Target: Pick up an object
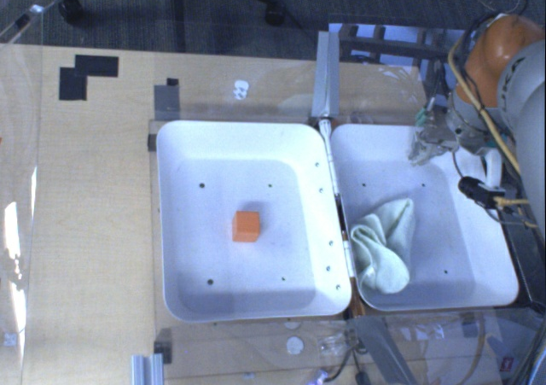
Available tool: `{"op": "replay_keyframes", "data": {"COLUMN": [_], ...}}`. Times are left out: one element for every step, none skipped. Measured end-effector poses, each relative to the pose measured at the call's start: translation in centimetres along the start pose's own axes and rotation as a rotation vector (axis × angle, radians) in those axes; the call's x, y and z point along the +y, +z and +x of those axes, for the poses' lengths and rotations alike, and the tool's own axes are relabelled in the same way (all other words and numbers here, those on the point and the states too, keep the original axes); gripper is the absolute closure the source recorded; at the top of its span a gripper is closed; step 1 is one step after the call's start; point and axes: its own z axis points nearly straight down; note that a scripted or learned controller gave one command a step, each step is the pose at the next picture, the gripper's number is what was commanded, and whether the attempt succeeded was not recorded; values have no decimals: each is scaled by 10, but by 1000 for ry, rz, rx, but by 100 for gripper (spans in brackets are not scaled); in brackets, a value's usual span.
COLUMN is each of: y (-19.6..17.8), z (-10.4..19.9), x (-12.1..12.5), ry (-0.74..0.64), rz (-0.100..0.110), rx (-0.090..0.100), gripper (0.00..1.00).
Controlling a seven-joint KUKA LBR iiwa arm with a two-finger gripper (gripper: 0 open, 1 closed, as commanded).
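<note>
Cloth and cube in bins, hand above the far rim

Cloth point(383, 242), pale green and crumpled, lies in the right bin point(478, 289) against the divider between bins. Left of that divider, an orange cube point(246, 226) sits mid-floor in the left bin point(183, 289). Farther back, the hand point(424, 146) hangs over the right bin's far rim, apart from the cloth; whether it is clenched or released cannot be told.
</note>
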Motion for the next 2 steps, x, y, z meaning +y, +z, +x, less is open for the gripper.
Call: {"op": "replay_keyframes", "data": {"y": [-68,-100], "z": [-1,-28], "x": [-23,-87], "ry": [-77,269], "rz": [-1,5], "rx": [2,3], "gripper": [100,100]}}
